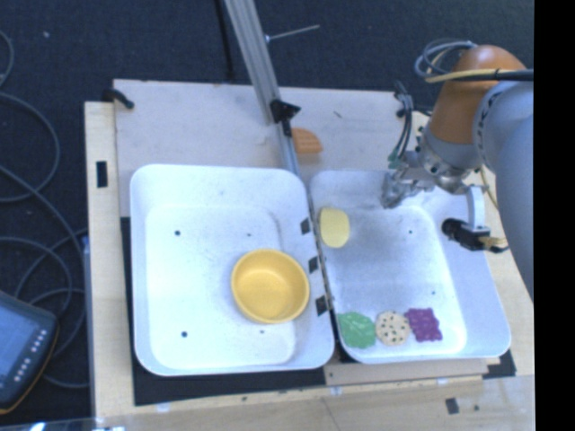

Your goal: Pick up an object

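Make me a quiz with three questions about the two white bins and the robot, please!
1. Where is the yellow bowl?
A. in the left bin
B. in the right bin
C. on the bench outside the bins

2. How many small things lie in a row at the near edge of the right bin?
A. one
B. three
C. five

3. How does the yellow bowl sit?
A. upside down
B. on its side
C. upright, mouth up

Answers:
1. A, the bowl rests on the floor of the left bin.
2. B, a green piece, a chocolate chip cookie and a purple piece sit side by side.
3. C, its round inside faces the camera.
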`<action>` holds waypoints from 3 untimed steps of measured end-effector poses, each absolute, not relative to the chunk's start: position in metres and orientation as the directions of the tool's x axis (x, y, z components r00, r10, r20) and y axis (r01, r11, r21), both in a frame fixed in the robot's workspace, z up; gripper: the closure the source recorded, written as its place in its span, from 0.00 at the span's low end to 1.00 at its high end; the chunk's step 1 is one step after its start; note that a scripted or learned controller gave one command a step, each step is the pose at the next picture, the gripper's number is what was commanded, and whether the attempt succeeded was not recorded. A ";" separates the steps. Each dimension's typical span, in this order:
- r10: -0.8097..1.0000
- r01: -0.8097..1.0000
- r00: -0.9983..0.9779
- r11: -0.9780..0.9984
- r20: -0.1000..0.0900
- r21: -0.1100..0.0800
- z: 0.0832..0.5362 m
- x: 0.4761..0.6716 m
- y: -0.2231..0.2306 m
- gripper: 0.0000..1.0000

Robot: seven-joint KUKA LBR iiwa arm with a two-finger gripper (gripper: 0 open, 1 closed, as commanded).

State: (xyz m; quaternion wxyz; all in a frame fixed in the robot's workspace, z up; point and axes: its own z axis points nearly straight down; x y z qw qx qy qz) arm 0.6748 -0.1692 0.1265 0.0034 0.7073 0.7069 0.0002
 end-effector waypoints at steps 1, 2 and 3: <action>1.000 1.000 0.000 0.000 -0.002 0.007 0.175 0.671 -0.175 1.00; 1.000 1.000 0.002 -0.002 -0.003 0.007 0.223 0.667 -0.181 1.00; 1.000 1.000 -0.003 0.003 -0.002 0.007 0.268 0.672 -0.180 1.00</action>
